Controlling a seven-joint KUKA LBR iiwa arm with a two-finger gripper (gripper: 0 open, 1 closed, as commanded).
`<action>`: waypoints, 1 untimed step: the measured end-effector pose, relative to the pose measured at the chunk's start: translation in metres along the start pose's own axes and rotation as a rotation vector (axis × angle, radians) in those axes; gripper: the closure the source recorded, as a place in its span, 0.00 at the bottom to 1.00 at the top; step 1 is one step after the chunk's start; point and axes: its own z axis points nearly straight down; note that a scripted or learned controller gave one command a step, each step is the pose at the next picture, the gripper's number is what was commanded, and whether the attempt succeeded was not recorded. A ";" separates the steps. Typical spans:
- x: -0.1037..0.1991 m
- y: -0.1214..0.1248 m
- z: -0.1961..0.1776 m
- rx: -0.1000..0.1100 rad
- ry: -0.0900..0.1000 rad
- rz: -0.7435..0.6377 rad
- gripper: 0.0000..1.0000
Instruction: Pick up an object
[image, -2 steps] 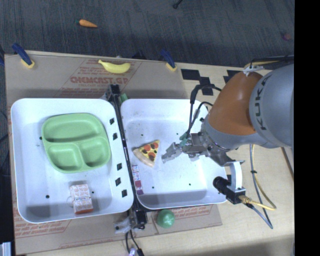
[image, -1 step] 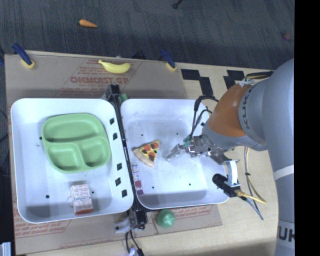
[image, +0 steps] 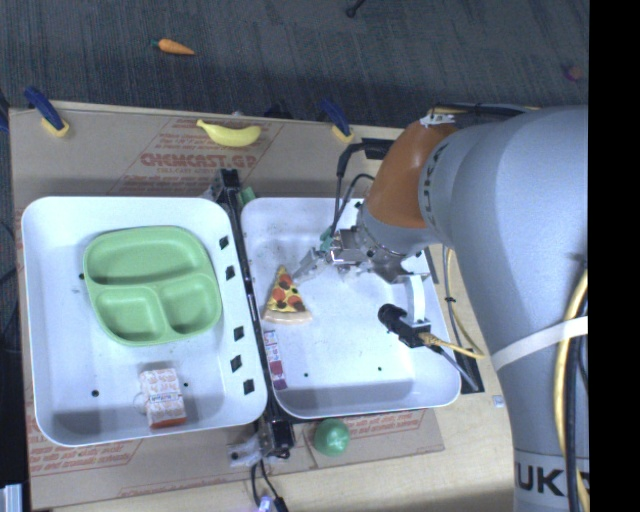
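Observation:
A toy pizza slice (image: 286, 297) lies flat on the floor of the right bin (image: 340, 385), close to its left wall. My gripper (image: 325, 256) hangs low over that bin, just up and right of the slice's tip, apart from it as far as I can see. Nothing shows held in it. The grey arm with its orange band (image: 400, 185) covers the bin's right side. In the left bin (image: 50, 300) sit a green divided tray (image: 152, 282) and a small printed box (image: 162, 394).
A yellow banana (image: 230, 131) lies on the cardboard behind the bins. A green ball (image: 331, 436) rests on the cardboard in front of the right bin. A black plug on a cable (image: 403, 326) hangs over the right bin. Blue clamps (image: 46, 110) grip the back edge.

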 end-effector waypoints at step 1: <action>-0.003 0.018 -0.125 -0.005 -0.001 0.003 0.00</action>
